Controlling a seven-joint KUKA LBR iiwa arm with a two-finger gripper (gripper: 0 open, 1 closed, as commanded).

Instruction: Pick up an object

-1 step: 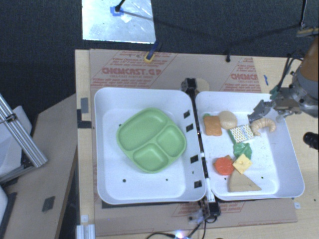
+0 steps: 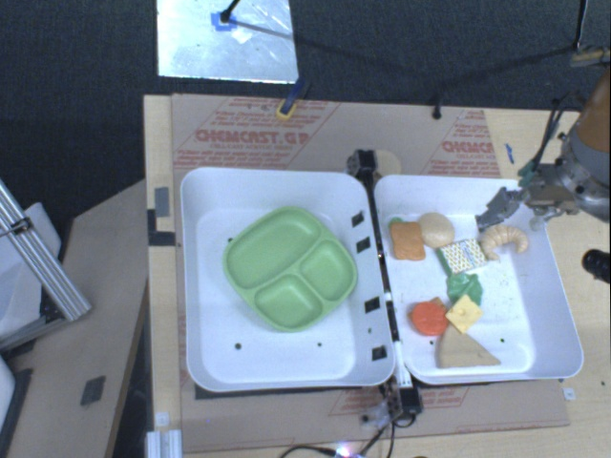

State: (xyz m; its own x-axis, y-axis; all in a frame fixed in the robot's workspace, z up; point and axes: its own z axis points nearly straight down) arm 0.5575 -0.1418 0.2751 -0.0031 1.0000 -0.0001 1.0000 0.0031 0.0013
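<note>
My claw hovered at the right bin's far edge, just beside the croissant; whether it was open or held anything, I could not tell. The croissant lay in the bin, nothing lifted, the pick undone.

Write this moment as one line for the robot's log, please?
arm: reaching in from right | gripper: over right bin, beside croissant, holding nothing seen | left bin: green divided plate | pick: not yet done

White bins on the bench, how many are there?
2. The left shallow white plastic bin holds a green divided plate. The right shallow white plastic bin holds the toy foods.
</note>
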